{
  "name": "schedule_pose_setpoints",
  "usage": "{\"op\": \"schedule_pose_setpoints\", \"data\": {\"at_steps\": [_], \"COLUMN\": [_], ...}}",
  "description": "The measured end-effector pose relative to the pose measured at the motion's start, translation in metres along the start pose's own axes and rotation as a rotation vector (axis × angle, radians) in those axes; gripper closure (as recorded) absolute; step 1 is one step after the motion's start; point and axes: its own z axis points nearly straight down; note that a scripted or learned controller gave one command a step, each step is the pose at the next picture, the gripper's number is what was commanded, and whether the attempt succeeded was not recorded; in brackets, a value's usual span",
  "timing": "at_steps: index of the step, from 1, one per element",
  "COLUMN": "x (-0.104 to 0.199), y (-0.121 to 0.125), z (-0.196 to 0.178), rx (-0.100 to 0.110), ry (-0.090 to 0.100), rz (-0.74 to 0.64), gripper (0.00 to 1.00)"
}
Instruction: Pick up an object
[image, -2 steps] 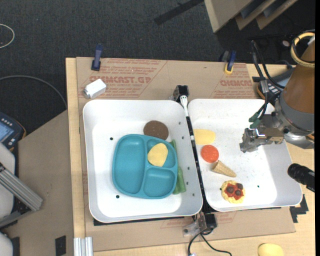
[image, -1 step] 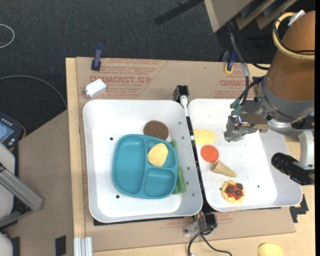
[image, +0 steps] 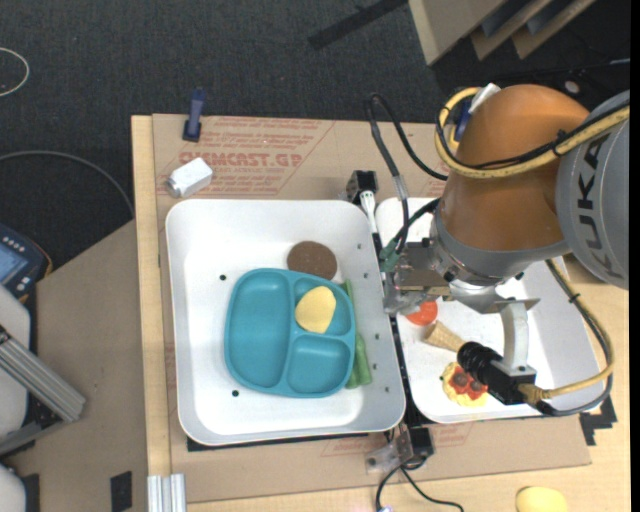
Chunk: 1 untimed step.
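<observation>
My arm's orange band and grey wrist (image: 495, 215) hang over the right bin (image: 560, 400). The gripper (image: 405, 288) sits low at that bin's left wall, just above a small orange-red object (image: 424, 312). A tan cone-shaped piece (image: 442, 336) lies beside it, and a red and yellow toy (image: 462, 384) lies nearer the front, partly under a black cable fitting (image: 492, 372). In the left bin (image: 195, 300) a teal divided plate (image: 270, 335) carries a yellow piece (image: 317, 309). A brown disc (image: 312, 259) rests behind the plate.
A green strip (image: 357, 350) lies along the plate's right edge. The wall between the two bins runs right by the gripper. On the cardboard behind the bins sit a white block (image: 190, 177) and a blue clip (image: 194, 114). Cables trail over the right bin.
</observation>
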Motion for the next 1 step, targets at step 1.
{"op": "schedule_pose_setpoints", "data": {"at_steps": [1], "x": [0.0099], "y": [0.0012], "z": [-0.1427], "rx": [-0.027], "ry": [0.002], "rz": [0.002], "gripper": [1.00]}}
